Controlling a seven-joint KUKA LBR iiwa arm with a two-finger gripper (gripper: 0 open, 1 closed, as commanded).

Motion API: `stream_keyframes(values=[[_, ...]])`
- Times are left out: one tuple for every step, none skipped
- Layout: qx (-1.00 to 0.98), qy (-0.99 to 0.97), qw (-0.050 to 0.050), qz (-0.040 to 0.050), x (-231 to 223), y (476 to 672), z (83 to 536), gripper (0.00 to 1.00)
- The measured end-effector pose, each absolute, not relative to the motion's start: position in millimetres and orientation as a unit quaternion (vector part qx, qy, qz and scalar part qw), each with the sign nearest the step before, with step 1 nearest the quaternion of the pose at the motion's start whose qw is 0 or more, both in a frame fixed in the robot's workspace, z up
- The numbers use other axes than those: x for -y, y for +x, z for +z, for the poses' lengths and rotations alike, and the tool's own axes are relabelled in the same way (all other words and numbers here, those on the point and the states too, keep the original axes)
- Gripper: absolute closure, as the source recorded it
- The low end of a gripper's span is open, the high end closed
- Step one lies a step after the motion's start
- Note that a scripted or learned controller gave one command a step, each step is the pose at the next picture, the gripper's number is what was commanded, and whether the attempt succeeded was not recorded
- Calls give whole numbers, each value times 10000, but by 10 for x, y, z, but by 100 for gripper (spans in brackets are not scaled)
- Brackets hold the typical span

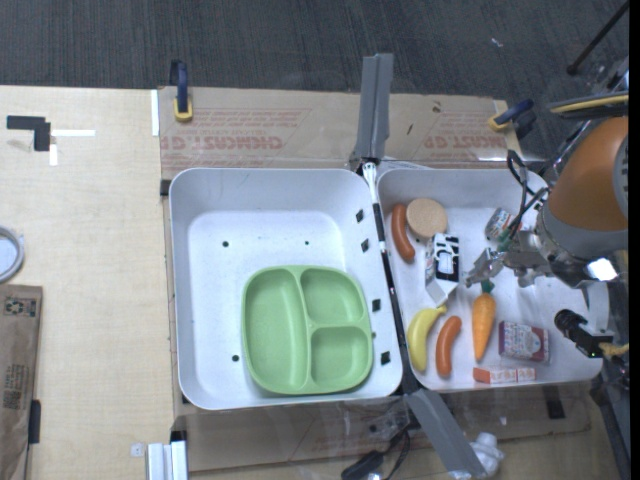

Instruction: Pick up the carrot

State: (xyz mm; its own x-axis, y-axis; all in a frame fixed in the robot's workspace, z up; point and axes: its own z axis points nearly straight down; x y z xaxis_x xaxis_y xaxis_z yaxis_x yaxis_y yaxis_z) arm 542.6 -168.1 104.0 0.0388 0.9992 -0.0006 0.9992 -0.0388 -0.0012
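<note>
Camera view: we work from the frame's left edge rightward. The left bin (195, 268) sits at centre-left and holds a green divided plate (308, 329) lying flat in its lower half; we judge it a likely receiving spot, well apart from the clutter, though the task only calls for a lift.

The right bin (470, 180) sits at centre-right and carries all the loose items. Along its left wall lie a sausage (402, 231) near the top, a round tan bun (426, 216) touching it, then a black-and-white packet (443, 260) just below. Lower down, a banana (423, 336) and a second sausage (447, 344) lie side by side.

The carrot (483, 324) lies at lower centre of the right bin, long axis running up and down the frame, its top end pointing toward the gripper. It sits just beside the second sausage on its left and near a red-and-white packet (522, 340) on its right; another small packet (505, 374) lies below it.

The gripper (487, 271) hangs at the carrot's upper end, reaching in from the frame's right. We cannot tell how it is set, nor whether it touches the carrot. We judge the approach targets the carrot's top end because neighbours crowd its flanks.
</note>
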Motion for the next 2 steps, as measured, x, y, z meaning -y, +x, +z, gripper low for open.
stream_keyframes(values=[[7930, -6092, -7, 1, 1459, 5731, 917, 0], [7662, -6426, 11, 7, 1602, 5181, 910, 0]])
